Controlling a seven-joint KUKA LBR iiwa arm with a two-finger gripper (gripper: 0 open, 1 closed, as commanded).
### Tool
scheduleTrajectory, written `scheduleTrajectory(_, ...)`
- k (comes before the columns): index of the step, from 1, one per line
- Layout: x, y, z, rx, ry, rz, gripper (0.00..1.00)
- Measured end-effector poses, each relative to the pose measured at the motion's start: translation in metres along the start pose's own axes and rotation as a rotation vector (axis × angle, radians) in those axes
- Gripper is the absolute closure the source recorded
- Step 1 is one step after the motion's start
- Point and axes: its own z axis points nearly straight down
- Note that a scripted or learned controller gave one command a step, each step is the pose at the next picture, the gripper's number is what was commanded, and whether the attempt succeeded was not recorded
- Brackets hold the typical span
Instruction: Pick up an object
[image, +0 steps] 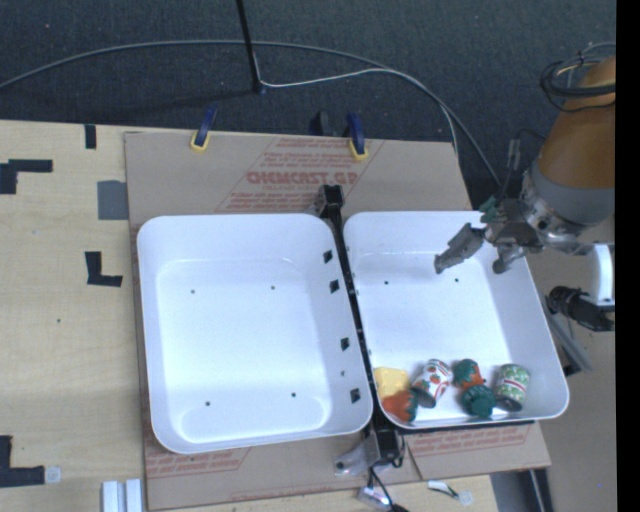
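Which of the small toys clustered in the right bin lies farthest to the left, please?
The yellow toy. It sits at the left end of the cluster, beside the divider between the bins, while the white-and-red toy and the green ones lie further right.

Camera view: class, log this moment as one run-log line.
pincer: open, above right bin, holding nothing | toys: clustered at near edge | pick: not yet done

The arm (580, 140) is a rounded grey column with a broad orange band above the wrist. Below it sits the gripper (478, 250), two thin dark-grey fingers (with a greenish fitting just behind them).
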Motion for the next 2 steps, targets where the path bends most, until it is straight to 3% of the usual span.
scheduleTrajectory(1,-0.059,0.037,0.101,0.010,0.002,0.003,0.00)
scheduleTrajectory(2,-0.038,-0.010,0.186,0.003,0.001,-0.008,0.00)
